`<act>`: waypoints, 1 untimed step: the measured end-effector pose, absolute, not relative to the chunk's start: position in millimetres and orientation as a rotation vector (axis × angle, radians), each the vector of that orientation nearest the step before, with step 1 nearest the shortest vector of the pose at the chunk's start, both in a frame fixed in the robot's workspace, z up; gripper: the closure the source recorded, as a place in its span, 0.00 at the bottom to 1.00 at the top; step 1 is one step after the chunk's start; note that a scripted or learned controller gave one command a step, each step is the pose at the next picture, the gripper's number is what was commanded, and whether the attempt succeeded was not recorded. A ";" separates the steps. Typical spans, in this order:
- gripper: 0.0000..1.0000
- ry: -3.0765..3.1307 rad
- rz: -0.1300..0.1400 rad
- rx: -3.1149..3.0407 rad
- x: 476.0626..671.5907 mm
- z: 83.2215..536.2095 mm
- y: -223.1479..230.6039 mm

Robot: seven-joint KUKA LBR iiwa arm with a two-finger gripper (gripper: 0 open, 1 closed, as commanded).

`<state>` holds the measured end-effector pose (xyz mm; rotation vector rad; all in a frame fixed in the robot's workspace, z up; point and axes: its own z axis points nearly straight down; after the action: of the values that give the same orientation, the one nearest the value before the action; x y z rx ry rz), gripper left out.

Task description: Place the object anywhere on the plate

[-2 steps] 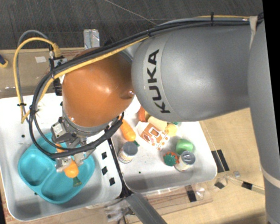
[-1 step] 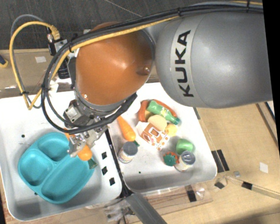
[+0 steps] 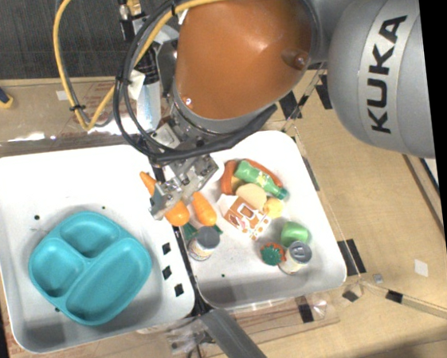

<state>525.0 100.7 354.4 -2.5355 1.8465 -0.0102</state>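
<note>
A small orange carrot-like toy (image 3: 204,208) lies at the left edge of the right bin (image 3: 314,204), just beside the arm's jaws, which hover over the divide between the bins (whether they are wide or closed I cannot tell). The teal divided plate (image 3: 89,266) sits in the left bin (image 3: 8,191), well apart. Other toy foods (image 3: 252,180) and small cans (image 3: 299,255) cluster nearby.

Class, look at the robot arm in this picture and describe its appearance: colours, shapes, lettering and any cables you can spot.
The arm is a thick, rounded grey body with black KUKA lettering on its side. Above the wrist sits a glossy orange dome-shaped band. Black cables and a yellow cable loop beside it towards the wrist. The gripper below is small, built of bare grey metal.
</note>
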 end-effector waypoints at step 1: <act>1.00 1.564 0.005 -2.727 476.6 337.1 116.5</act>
<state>476.6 116.5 337.1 -2.7265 1.5637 0.0048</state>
